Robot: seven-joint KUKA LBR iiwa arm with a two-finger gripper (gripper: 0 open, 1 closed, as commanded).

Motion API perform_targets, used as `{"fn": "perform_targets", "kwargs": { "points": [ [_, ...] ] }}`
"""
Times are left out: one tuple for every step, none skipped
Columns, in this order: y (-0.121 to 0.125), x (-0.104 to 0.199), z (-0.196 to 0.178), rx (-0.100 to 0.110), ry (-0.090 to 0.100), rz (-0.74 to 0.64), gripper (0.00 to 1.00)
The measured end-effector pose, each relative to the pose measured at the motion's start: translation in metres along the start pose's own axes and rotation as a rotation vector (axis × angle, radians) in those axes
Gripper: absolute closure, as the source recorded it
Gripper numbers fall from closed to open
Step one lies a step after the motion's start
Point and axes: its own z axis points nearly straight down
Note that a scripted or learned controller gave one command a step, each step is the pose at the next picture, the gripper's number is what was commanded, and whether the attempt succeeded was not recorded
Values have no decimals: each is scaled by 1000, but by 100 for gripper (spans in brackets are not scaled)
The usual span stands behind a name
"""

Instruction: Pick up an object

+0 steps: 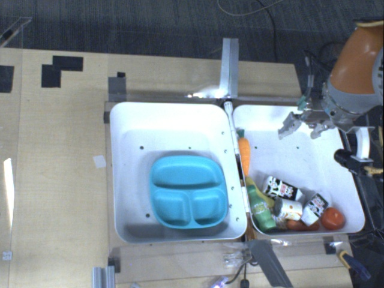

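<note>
Item: blue tray (189,191) in left bin (129,125); carrot (243,153), long axis running away from camera, against right bin's (354,221) left wall, lay left and below my fingers (305,125), spread wide, holding nothing.

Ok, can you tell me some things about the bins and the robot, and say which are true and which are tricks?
1. The blue tray lies in the left bin. True.
2. The carrot lies in the middle of the left bin. False: it lies in the right bin, along its left wall.
3. The robot's hand is open, with nothing between its fingers. True.
4. The tomato sits at the far edge of the right bin. False: it sits in the near right corner.
5. The green bottle is in the same bin as the tomato. True.
</note>
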Motion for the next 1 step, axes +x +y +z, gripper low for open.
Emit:
{"fn": "perform_targets", "kwargs": {
  "points": [
    [0, 0, 0, 0, 0, 0, 0]
  ]
}}
